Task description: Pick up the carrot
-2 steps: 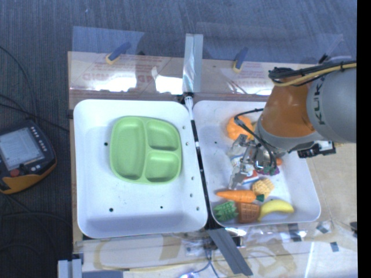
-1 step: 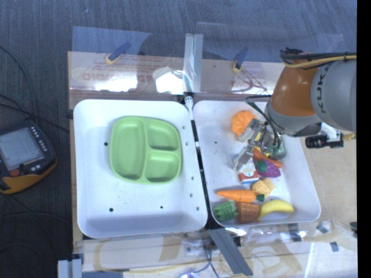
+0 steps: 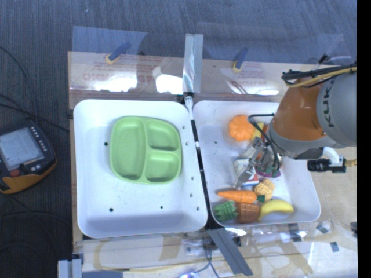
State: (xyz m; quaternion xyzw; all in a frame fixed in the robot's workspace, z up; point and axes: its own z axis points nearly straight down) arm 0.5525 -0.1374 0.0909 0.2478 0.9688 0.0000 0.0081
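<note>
Crowding the carrot (image 3: 236, 195) are corn (image 3: 264, 187), banana (image 3: 276, 207) and broccoli (image 3: 225, 211); claw (image 3: 253, 164) state unclear.

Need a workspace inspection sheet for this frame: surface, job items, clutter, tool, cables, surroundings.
Surface: two shallow white plastic bins side by side on a bench.
Job's things: orange toy carrot lying flat near the right bin's front edge, not held.
Clutter: light green divided plate in the left bin; in the right bin, round orange fruit, yellow banana, yellow corn cob, green leafy vegetable, all close around the carrot.
Grippers: tool low over the right bin, just above the carrot; finger state unclear.
Cables: yellow and black cables on the arm; black cables on the floor at left.
Surroundings: handheld control pendant on grey carpet.
</note>
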